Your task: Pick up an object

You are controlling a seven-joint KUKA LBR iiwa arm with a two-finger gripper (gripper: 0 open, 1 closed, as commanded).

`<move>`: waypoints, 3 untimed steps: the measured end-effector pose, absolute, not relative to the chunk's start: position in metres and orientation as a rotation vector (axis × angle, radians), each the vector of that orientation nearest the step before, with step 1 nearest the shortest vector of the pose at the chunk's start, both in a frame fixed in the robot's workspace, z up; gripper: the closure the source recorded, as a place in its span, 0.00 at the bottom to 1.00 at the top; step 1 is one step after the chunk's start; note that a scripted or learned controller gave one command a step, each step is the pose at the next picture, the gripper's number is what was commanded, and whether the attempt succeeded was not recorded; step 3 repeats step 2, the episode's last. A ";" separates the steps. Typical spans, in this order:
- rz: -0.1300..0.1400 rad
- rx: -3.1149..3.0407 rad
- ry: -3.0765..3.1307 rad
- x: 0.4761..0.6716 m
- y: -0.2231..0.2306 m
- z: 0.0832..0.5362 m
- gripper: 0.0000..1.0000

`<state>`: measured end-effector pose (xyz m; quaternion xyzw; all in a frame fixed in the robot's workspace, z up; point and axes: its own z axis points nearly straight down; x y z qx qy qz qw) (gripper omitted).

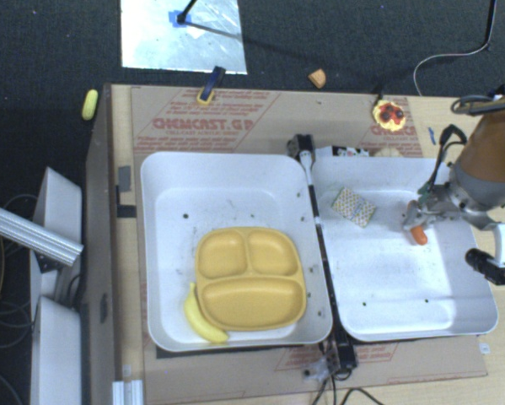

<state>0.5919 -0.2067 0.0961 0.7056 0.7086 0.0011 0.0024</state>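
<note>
In the right bin, a small orange object, perhaps a toy carrot, lies near the far right side. My gripper hangs at the end of the grey and orange arm, just above that object and touching or nearly touching it. A speckled pale packet lies to the gripper's left in the same bin. The left bin holds a yellow divided plate, with a yellow banana against the plate's lower left edge.
On the cardboard behind the bins lie a round red and yellow toy and a blue and yellow clip. A small orange piece and a yellow item rest on the dark floor beyond.
</note>
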 end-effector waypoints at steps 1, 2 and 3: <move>0.004 2.215 2.224 0.622 -0.142 0.139 1.00; 0.005 2.215 2.225 0.625 -0.065 0.185 1.00; 0.005 2.215 2.225 0.625 -0.065 0.185 1.00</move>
